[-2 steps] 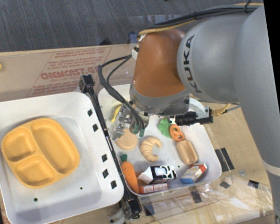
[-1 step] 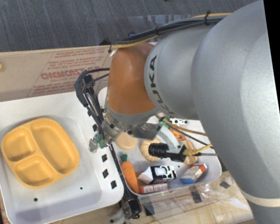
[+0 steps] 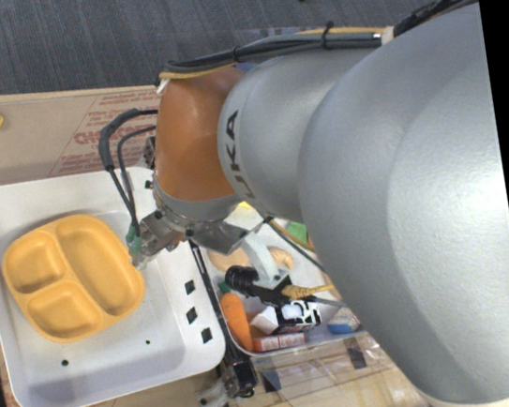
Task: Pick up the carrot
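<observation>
2 bins below; the carrot lies untouched in the right one. Fingers' state: cannot tell. Next, descend over it.

Even, bright overhead light, soft shadows (mild glare on the arm), slightly soft focus throughout.

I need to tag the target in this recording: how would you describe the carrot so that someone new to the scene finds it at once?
Start at the left bin, which holds a yellow divided tray, then cross its right wall into the neighbouring bin. Just past that wall, below the arm, lies the carrot: a plain orange tapered piece, standing out from the white, printed packages crowded to its right.
</observation>
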